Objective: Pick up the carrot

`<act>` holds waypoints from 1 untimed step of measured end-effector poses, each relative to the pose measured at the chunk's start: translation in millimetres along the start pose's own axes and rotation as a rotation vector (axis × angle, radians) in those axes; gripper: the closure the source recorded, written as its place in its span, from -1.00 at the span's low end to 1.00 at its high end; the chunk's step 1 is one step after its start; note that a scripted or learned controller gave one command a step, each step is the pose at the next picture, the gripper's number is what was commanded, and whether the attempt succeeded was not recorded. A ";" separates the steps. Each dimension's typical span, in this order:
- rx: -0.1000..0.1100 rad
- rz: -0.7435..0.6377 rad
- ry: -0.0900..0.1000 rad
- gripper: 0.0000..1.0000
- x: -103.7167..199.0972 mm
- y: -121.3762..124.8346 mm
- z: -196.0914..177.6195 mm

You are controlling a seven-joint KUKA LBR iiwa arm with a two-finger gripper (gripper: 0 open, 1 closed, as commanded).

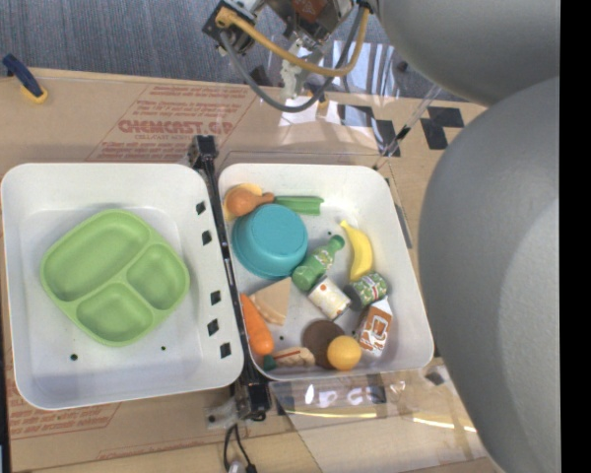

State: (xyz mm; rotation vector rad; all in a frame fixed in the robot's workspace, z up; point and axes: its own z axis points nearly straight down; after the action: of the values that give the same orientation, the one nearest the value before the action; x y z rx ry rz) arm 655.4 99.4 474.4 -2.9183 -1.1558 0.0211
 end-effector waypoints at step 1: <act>-0.005 0.374 0.009 -1.00 27.4 -64.6 -37.2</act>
State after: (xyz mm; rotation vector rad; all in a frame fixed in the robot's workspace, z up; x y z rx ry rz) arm 631.6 165.3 511.8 -3.0858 -0.5942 0.0056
